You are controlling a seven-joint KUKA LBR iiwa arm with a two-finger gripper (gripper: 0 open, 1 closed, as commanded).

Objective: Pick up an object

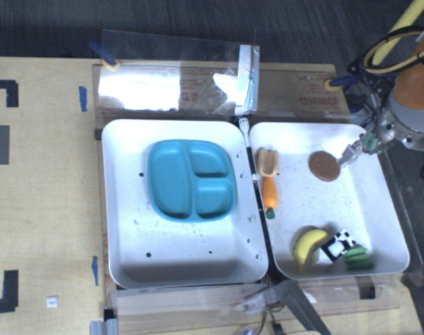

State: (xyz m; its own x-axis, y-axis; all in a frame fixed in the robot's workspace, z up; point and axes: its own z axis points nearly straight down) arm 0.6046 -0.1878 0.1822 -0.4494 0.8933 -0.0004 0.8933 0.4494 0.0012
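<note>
Brown disc (pixel 324 166), round with no long axis I can make out, lies flat in the upper part of the right bin (pixel 390 208), just left of my gripper (pixel 351 153), whose fingers' spread I cannot tell; lower left lies a banana (pixel 307 245).

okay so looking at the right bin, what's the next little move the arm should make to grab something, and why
Probably ease the gripper slightly left and down over the brown disc. The tip already sits at the disc's right edge in the right bin, while the banana and carrot lie farther off.
</note>
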